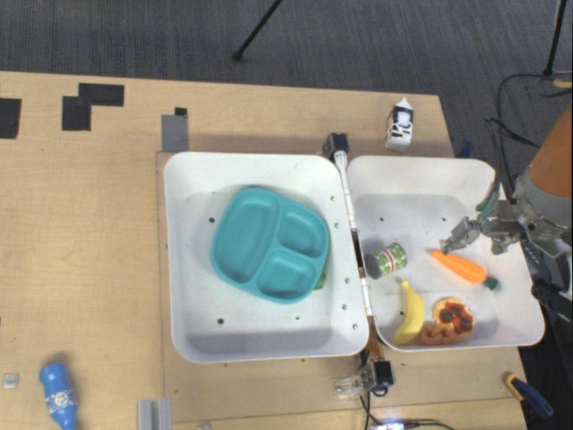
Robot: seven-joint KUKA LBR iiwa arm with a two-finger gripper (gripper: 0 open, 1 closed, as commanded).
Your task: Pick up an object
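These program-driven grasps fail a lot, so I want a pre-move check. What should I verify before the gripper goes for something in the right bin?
1. Target near the gripper: the orange plastic carrot lies just below it in the image. Ok.
2. Carrot free of neighbours: apart from the yellow banana, the green-labelled can and the round pizza-like toy. Ok.
3. Nothing already between the fingers: none seen. Ok.
4. Finger opening wide enough for the carrot: cannot tell.
5. Gripper centred over the carrot: it sits towards the carrot's pointed end. Not ok.
6. Room from the right white bin wall: the carrot's leafy end is close to it. Cannot tell.
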